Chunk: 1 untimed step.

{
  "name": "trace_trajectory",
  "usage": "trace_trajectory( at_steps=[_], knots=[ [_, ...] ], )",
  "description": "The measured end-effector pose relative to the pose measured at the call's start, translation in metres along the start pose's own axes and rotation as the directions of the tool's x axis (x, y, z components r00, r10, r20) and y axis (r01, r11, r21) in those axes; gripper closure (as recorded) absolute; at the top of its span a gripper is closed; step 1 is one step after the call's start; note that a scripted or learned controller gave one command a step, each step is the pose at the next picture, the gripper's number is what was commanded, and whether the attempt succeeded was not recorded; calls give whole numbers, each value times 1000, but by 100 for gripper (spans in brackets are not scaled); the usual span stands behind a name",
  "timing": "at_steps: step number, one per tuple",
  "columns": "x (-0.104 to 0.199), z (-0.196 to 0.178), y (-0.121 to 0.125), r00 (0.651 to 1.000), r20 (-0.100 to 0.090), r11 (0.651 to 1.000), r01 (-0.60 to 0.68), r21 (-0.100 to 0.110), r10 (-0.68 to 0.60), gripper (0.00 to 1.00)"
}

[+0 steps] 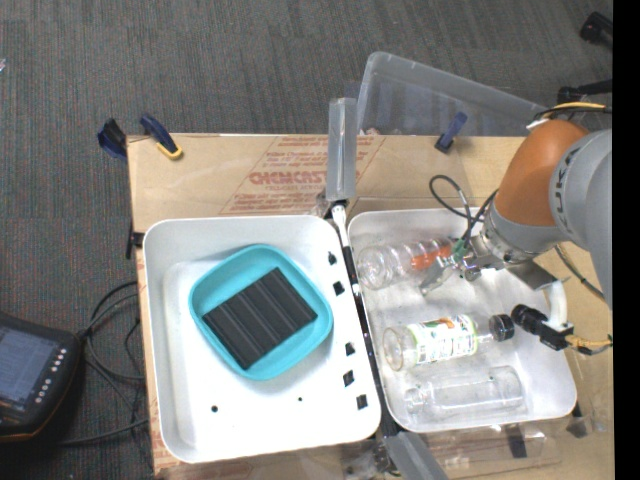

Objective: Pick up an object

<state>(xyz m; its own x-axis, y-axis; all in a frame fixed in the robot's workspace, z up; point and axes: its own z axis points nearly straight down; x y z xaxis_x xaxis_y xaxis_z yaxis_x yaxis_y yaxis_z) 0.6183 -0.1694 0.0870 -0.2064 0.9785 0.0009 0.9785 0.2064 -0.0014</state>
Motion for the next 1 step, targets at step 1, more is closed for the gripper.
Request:
trace_trajectory(
  at_steps=[1],
  knots=[
    [19,-1,-57,969,-1,969,246,-1,-246,0]
  ],
)
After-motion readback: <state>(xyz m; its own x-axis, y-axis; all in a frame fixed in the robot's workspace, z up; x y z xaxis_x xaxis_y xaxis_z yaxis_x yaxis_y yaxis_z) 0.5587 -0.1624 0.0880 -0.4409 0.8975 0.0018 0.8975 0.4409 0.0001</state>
